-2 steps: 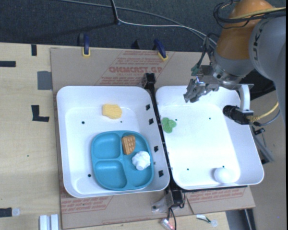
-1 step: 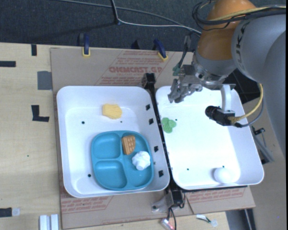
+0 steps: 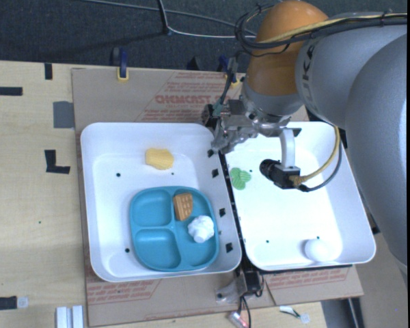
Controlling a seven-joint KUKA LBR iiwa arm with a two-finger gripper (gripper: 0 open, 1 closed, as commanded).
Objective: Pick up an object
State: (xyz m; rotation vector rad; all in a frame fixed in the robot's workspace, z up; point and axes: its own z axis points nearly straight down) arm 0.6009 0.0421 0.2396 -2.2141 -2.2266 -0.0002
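My gripper (image 3: 223,137) hangs over the divider between the two bins, near their back edge, under the arm's orange band (image 3: 280,43). A small green object (image 3: 240,178) lies in the right bin (image 3: 342,183), just in front of the gripper and apart from it. A white ball (image 3: 321,249) rests in that bin's front right corner. In the left bin (image 3: 99,183) a yellow lump (image 3: 159,158) lies on the floor behind a blue divided tray (image 3: 150,241). The tray carries a tan waffle-like piece (image 3: 183,206) and a white crumpled object (image 3: 201,228).
A black fitting with a cable (image 3: 281,173) hangs off the wrist over the right bin's middle. The grey arm covers the right bin's back right part. Cardboard (image 3: 164,98) lies under both bins, on a wooden bench.
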